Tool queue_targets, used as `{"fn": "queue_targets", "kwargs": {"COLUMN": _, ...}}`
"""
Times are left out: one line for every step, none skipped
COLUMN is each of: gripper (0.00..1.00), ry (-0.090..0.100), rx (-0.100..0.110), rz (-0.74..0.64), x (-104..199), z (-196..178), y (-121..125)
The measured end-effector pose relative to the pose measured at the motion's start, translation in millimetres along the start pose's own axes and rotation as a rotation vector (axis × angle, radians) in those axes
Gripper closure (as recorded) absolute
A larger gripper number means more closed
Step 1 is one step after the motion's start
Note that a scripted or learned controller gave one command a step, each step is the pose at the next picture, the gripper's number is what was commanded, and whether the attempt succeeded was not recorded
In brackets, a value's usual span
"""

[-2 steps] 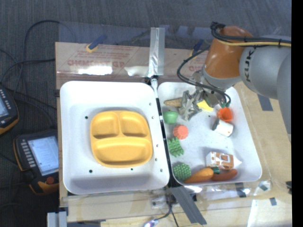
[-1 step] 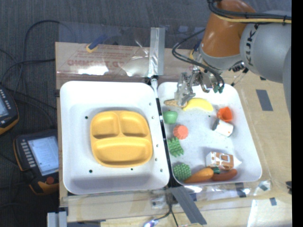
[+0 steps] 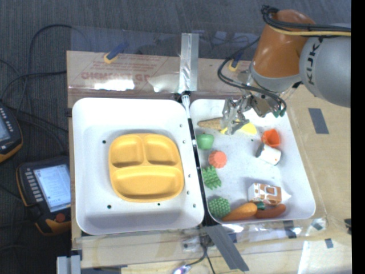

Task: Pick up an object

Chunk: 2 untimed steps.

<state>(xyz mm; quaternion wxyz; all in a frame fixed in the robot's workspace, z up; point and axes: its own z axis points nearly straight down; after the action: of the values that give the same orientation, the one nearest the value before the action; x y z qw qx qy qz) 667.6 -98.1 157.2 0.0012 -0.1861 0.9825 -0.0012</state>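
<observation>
Camera view, looking down at a slant: the gripper (image 3: 232, 120) hangs over the far end of the right bin (image 3: 302, 178), its metal fingers spread apart with nothing between them, their tips just above a tan cone-shaped piece (image 3: 209, 123) and a yellow wedge (image 3: 248, 128) that lie against the bin's far wall. The wedge is partly covered by the fingers, so its full shape is hard to tell.

Nearer the middle of this bin lie a green round toy (image 3: 205, 141), a pink ball (image 3: 217, 159) and a spiky green piece (image 3: 212, 178) — all close to the left wall. On the right side sit an orange cup (image 3: 271, 137) and, just beside it, a white block (image 3: 270, 155) with a dark handle. At the near end a bumpy green ball (image 3: 218, 205) touches a carrot (image 3: 240, 212), with a red piece (image 3: 272, 211) beside it and a small printed carton (image 3: 266, 193) just behind.

The left bin (image 3: 91, 170) holds one thing — a yellow divided tray (image 3: 146, 166), lying flat near its centre.

The arm (image 3: 296, 47) reaches in from the right, its orange band above the wrist hiding part of the bench behind. Left of the bench, two handheld screens (image 3: 44, 188) rest on the dark floor, one cut off by the frame's edge; black cables (image 3: 34, 79) trail nearby.
</observation>
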Motion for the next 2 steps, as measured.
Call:
{"fn": "queue_targets", "kwargs": {"gripper": 1.0, "ry": -0.003, "rx": 0.0, "rz": -0.014, "x": -6.5, "z": -56.0, "y": 11.2}}
{"fn": "queue_targets", "kwargs": {"gripper": 1.0, "ry": -0.004, "rx": -0.003, "rz": 0.215, "x": -20.9, "z": -104.5, "y": 47.3}}
